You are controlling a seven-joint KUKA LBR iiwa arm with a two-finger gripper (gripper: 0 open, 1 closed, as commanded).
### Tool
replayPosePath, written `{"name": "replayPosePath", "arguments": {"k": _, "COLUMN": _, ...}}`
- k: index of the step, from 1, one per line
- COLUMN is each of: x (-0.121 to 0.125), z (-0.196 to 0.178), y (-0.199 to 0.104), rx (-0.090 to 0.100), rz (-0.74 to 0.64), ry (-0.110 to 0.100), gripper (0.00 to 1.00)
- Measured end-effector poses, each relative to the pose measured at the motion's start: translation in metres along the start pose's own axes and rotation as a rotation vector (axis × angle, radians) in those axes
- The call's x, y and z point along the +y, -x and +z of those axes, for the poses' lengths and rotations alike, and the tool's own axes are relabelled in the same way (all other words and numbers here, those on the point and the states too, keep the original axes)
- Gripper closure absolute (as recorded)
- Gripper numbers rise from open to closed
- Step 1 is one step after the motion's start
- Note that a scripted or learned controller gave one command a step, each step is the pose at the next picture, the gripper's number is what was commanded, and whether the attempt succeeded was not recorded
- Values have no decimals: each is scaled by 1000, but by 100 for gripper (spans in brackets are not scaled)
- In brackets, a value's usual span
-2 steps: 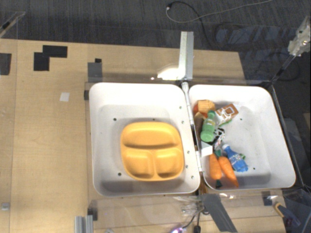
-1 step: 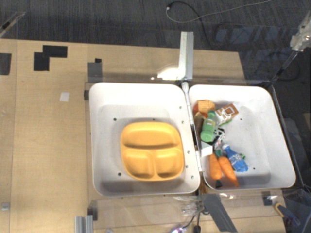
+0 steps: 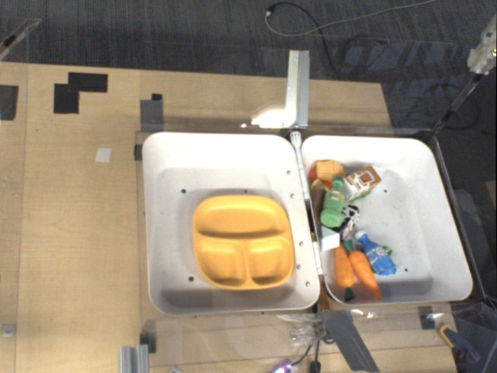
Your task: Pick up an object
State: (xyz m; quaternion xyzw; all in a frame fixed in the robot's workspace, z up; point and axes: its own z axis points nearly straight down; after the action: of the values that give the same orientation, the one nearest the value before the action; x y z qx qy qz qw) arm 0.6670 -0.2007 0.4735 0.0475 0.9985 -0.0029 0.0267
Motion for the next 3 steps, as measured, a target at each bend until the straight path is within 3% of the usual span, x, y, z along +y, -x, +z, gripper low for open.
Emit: {"name": "replayPosePath", "arguments": {"k": 3, "x": 4, "z": -44, "y": 5, "rx": -40, "rz": -4, "ry": 0, "gripper": 100}}
